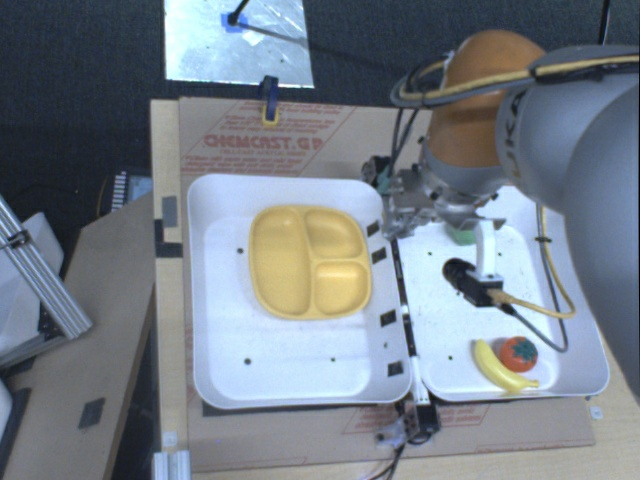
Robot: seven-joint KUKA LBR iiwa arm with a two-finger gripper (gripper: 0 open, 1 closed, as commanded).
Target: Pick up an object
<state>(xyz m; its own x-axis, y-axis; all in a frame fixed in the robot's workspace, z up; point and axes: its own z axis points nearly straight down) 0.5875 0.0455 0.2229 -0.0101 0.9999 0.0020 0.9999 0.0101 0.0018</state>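
**Table** [166, 168], topped with a brown cardboard sheet printed in red [262, 140]. Carries two shallow white plastic bins side by side, meeting along one shared edge.

**Left white bin** [205, 308]
- Yellow plastic plate with three compartments [305, 261]: flat on the bin floor, roughly central, a little toward the far side, apart from all walls.

**Right white bin** [440, 358]
- Curved yellow toy banana [497, 368]: flat on the floor near the near right corner.
- Small round red-orange fruit with a green top [519, 353]: just beside the banana on its far side, seemingly touching it.
- Small pale green object [462, 234]: in the far part of the bin, partly hidden under the wrist, shape not to be told.

**Grey arm with an orange band** [570, 128]
- Reaches in from the right and covers much of the right bin's far half.

**Gripper** [405, 213]
- Low over the far left corner of the right bin, close to the shared edge.
- Near the pale green object, on its left, and well apart from the banana and the round fruit.
- How far open, and whether closed on anything: cannot tell.

**Beyond the bins**
- Crinkled silver foil sheet [238, 26]: on the dark surface at the far side.
- Small blue and yellow clamp [270, 100]: on the cardboard's far edge, just below the foil.
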